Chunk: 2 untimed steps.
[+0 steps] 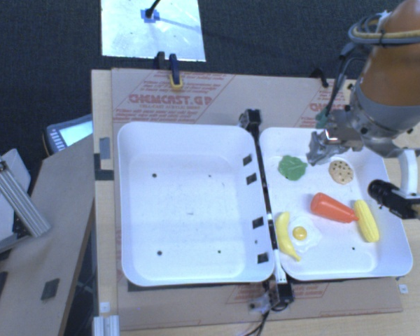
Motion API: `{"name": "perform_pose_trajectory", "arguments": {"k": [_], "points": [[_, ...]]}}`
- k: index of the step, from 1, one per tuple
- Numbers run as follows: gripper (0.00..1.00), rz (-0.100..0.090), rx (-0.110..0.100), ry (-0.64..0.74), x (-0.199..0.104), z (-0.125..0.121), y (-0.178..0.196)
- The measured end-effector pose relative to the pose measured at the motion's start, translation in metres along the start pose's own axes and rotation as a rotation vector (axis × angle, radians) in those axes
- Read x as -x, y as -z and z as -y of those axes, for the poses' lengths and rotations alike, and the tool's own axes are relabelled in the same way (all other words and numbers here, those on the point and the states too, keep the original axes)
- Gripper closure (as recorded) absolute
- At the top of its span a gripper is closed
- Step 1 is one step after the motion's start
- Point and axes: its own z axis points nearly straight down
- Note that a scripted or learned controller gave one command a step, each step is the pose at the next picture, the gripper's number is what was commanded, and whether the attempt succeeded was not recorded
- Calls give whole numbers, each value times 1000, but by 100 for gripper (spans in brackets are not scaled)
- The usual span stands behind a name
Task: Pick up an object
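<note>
The right bin (388, 261) holds several toy foods: a green leafy piece (292, 166), a speckled cookie (341, 171), an orange carrot (332, 208), a yellow corn cob (366, 220), a banana (285, 234) and a fried egg (302, 234). My gripper (325, 148) hangs over the bin's far edge, between the green piece and the cookie, slightly above both. Nothing shows between its fingers.
The left bin (136, 257) lies beside the right one, with black clips (253, 179) along the shared wall. A yellow clamp (174, 72) sits at the bench's far edge. A black fitting (388, 194) on a white bracket juts over the right bin's right side.
</note>
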Motion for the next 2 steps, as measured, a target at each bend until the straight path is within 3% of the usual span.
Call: {"name": "perform_pose_trajectory", "arguments": {"k": [1, 2], "points": [[100, 0, 4, 6, 0, -1, 11], [100, 1, -6, -13, -41, 44, 29]]}}
